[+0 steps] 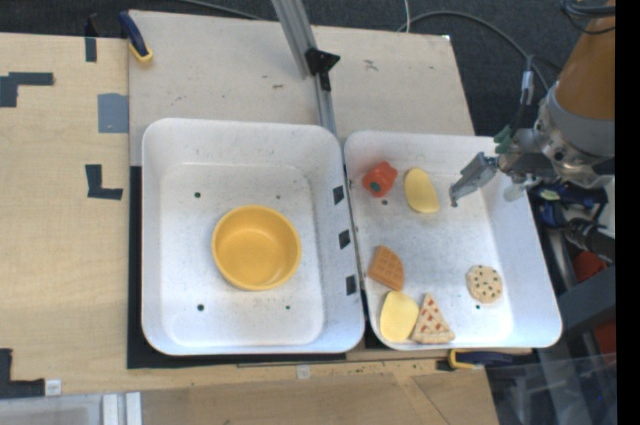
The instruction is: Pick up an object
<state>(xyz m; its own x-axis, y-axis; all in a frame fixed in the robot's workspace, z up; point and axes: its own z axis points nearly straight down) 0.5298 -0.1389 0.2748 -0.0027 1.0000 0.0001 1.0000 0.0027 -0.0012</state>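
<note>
Pick not done yet, by the look of it: nothing between the fingers, every item lies loose. Right bin (520,313), near edge first: yellow piece (398,316) and pizza slice (433,321) at 6 o'clock, cookie (484,283) at 4, waffle (386,267) at 8, lemon-ish piece (421,191) and red item (379,179) at 11. Gripper (467,183) hangs at 1 o'clock, beside the lemon piece, fingers look pressed together on nothing. Left bin (170,213): yellow bowl (256,247) near centre.

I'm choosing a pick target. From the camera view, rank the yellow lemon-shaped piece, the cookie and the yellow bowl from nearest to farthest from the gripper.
1. Lemon-shaped piece, just left of the gripper in the right bin.
2. Cookie, below it by that bin's right side.
3. Bowl, across in the left bin.
</note>
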